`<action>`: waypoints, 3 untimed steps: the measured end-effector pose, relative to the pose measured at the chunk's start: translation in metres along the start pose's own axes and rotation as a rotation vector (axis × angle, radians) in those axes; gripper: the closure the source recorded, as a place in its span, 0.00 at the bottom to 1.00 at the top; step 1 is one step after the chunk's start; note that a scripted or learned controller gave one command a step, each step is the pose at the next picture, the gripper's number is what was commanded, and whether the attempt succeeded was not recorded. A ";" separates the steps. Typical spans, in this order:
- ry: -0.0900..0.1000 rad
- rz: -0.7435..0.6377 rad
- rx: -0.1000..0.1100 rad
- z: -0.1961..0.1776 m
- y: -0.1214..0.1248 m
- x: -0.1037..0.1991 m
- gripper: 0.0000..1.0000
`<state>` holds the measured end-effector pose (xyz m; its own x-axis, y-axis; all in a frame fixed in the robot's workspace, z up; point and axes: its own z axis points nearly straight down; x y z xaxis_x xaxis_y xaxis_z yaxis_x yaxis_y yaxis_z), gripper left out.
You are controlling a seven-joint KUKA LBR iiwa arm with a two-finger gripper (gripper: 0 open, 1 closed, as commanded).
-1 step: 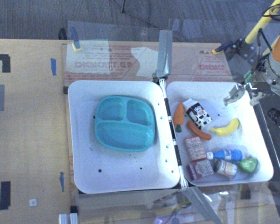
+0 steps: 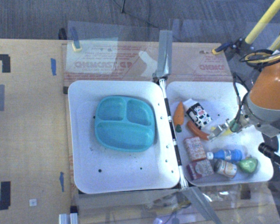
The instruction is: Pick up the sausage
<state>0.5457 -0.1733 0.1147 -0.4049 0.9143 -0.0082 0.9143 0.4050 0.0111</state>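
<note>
Turquoise divided plate (image 2: pixel 125 123): left bin, far left of gripper, likely the drop spot. Carrot (image 2: pixel 178 114), milk carton (image 2: pixel 197 114): left of gripper. Sausage (image 2: pixel 197 130): just left of gripper, touching nothing of it. Gripper (image 2: pixel 219 130): low over right bin (image 2: pixel 224 88), grip state indeterminate, apparently approaching.

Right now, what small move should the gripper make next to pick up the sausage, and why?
Probably a short move toward the view's left and down: the gripper sits at the right end of the sausage, which lies slanted between the carton and the carrot, not yet between the fingers.
</note>
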 end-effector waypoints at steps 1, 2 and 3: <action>0.002 -0.047 0.001 0.027 0.034 0.024 0.00; -0.004 -0.041 -0.004 0.015 0.034 0.020 1.00; 0.005 0.040 0.008 -0.110 0.124 0.036 1.00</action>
<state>0.6429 -0.0900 0.2253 -0.3678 0.9299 -0.0030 0.9299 0.3678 0.0037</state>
